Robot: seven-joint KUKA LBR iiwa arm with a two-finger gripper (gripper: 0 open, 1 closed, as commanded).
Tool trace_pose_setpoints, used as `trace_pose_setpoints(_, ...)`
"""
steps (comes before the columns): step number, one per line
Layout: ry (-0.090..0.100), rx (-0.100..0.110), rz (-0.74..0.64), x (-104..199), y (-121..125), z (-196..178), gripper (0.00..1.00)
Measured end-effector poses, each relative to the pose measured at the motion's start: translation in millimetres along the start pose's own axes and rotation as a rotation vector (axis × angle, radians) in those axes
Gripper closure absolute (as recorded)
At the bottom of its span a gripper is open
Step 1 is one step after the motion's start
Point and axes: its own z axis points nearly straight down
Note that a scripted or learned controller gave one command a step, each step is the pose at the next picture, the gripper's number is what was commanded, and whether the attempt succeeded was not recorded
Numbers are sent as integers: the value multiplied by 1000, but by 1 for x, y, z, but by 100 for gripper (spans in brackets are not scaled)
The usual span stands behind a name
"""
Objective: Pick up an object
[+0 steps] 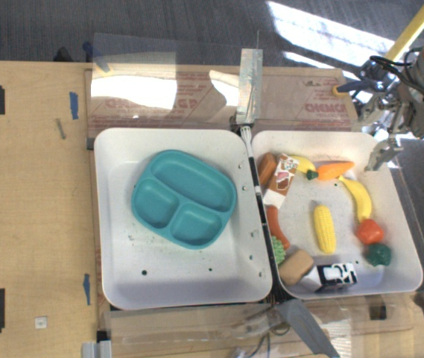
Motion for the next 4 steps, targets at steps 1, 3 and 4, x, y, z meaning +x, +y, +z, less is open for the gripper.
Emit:
trace_pose_setpoints(1, -4, 2, 70, -7, -34, 159, 0)
trace_pose_setpoints(3, 0, 0, 70, 33, -18, 169, 0)
trace_pose_setpoints(4, -3, -4, 218, 35, 75, 167, 0)
